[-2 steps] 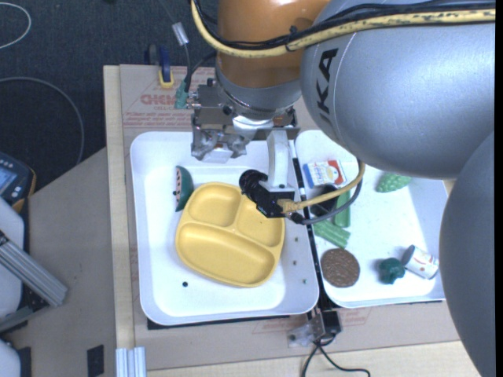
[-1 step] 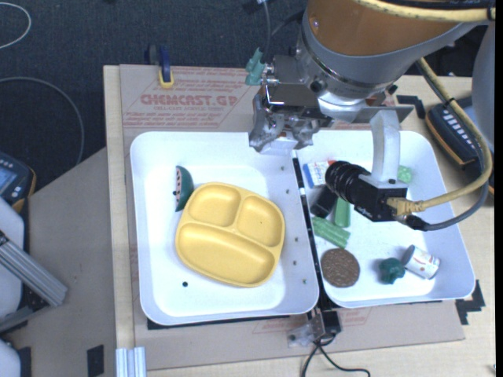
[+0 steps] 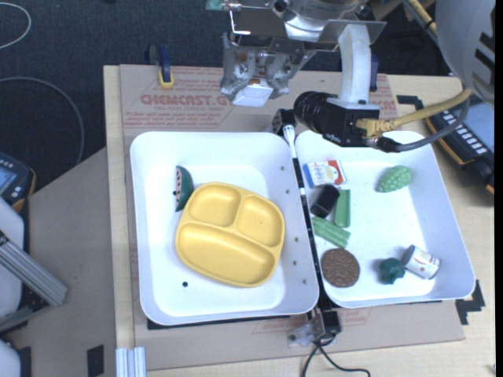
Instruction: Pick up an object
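In the camera view, the gripper (image 3: 253,81) hangs at the upper centre of the frame, above the cardboard sheet (image 3: 189,99) that lies behind the two bins, and a small white block (image 3: 251,94) sits between its fingers, gripped and lifted clear of both bins. The left bin (image 3: 149,210) fills the middle left of the frame and carries a yellow divided plate (image 3: 230,232) (three compartments, tilted a little toward the lower right) with a watermelon slice toy (image 3: 182,187) just beside its upper left edge. The right bin (image 3: 440,210) lies at the middle right, touching the left bin along a shared rim. In it, near the upper left corner, rests a small red, white and blue carton (image 3: 323,171); just below it lie a black block (image 3: 324,201) and a green stalk-like piece (image 3: 335,222). A brown round disc (image 3: 339,267) sits near the bin's lower left, a bumpy light green object (image 3: 394,179) toward the upper right, and a dark green toy (image 3: 390,269) touching a small white can (image 3: 422,263) at the lower right.
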